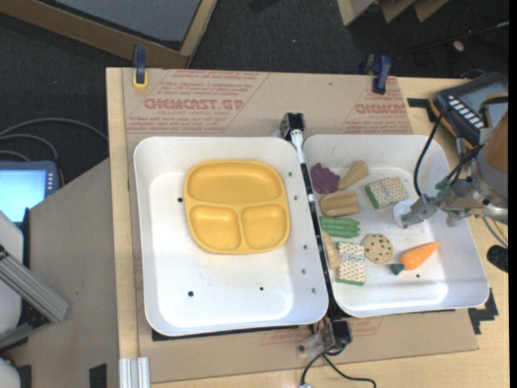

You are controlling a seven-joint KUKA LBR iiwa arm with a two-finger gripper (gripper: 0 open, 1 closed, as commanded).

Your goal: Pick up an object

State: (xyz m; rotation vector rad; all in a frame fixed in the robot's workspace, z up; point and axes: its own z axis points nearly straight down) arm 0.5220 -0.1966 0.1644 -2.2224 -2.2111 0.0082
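Nearest the lens, the left white bin (161, 241) lay on the brown board surface (202, 99), carrying a smooth yellow plastic plate (237, 206) with three compartments — one wide one at the far side, two smaller ones at the near side. The plate sat in the far half of that bin, its long side running left to right.

Beside it, touching along a shared edge, the right white bin (452, 289) held a scatter of toy foods. An orange carrot (419, 255) with a green stub lay near the bin's right side, its long axis tilted, green end pointing down-left toward the near rim and the tip up-right. Just left of it sat a round speckled cookie (376, 247), and left of that a pale patterned packet (351, 263). Green bean pods (340, 226) lay flat, pointing left to right, with a tan bread roll (339, 204) just beyond them and a purple bunch of grapes (324, 177) near the dividing edge. A second patterned packet (386, 191) rested at a slant farther back.

Reaching in from the right, the grey claw (417, 214) hung low over the right bin, just above the carrot and apart from it; whether it was wide or narrow could not be told, and nothing showed in its grip.
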